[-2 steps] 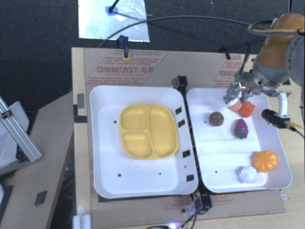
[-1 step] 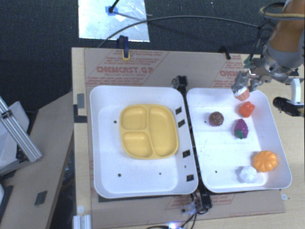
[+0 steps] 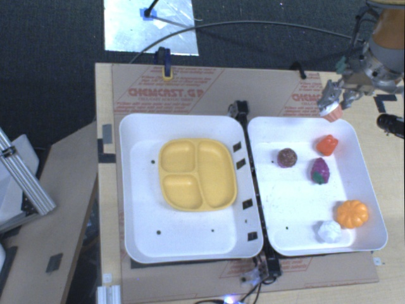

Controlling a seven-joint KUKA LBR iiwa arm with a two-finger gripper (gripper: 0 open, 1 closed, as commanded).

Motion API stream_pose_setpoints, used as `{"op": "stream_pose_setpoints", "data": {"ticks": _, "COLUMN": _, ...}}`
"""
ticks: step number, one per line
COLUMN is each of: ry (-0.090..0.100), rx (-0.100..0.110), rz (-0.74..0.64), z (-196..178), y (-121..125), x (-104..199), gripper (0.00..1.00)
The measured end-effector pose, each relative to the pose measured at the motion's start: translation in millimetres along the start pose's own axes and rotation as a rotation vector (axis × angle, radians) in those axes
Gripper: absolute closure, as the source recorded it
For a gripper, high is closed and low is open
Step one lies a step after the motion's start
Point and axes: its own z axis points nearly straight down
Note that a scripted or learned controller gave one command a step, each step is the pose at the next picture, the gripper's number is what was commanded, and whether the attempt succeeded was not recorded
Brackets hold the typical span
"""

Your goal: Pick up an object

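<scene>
My gripper hangs above the far right corner of the right bin, and a small peach-coloured piece shows between its fingertips, lifted off the bin floor. On the floor of that bin lie a brown ball, an orange-red pepper-like toy, a purple toy with a green tip, an orange pumpkin and a white crumpled item. All five lie apart from the gripper, nearer the camera.
The left bin holds a yellow divided plate. Black clips line the seam between the two bins. A cable crosses the dark floor behind the bench, beside a silver sheet.
</scene>
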Motion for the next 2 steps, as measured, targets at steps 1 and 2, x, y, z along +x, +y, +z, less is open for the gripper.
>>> {"op": "stream_pose_setpoints", "data": {"ticks": 1, "ry": 0.003, "rx": 0.005, "rz": -0.004, "z": 1, "y": -3, "x": 58, "gripper": 1.0}}
{"op": "stream_pose_setpoints", "data": {"ticks": 2, "ry": 0.003, "rx": 0.006, "rz": -0.004, "z": 4, "y": -7, "x": 113, "gripper": 1.0}}
